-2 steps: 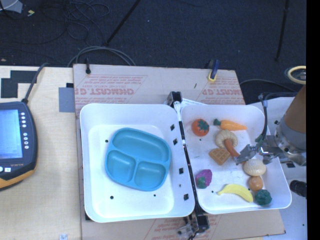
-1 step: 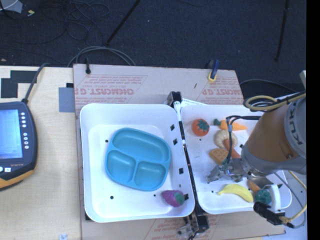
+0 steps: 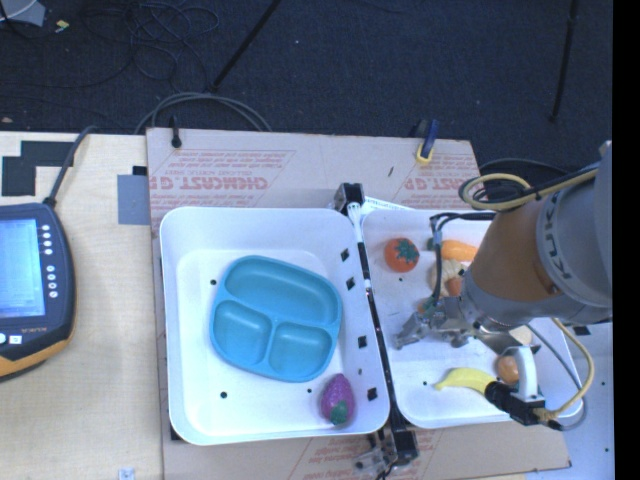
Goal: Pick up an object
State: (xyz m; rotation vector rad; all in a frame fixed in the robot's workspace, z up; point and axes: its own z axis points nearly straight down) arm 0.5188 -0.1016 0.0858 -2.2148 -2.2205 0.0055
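Observation:
The right bin [image 3: 405,393] holds a red tomato [image 3: 402,254] at the back left, an orange piece [image 3: 458,251] partly behind the arm, and a yellow banana [image 3: 462,379] near the front. A small orange-brown item [image 3: 508,368] lies just right of the banana. My gripper [image 3: 412,332] hangs low over the bin's middle left, in front of the tomato and behind the banana, touching neither as far as I can see. The grey arm with its orange band [image 3: 510,263] covers the bin's right part.
In the left bin [image 3: 190,268] there is a blue divided plate [image 3: 275,318] and a purple fruit [image 3: 337,399] in the front right corner. A ridge with black clips [image 3: 365,308] separates the bins. A teach pendant [image 3: 30,278] lies at the far left.

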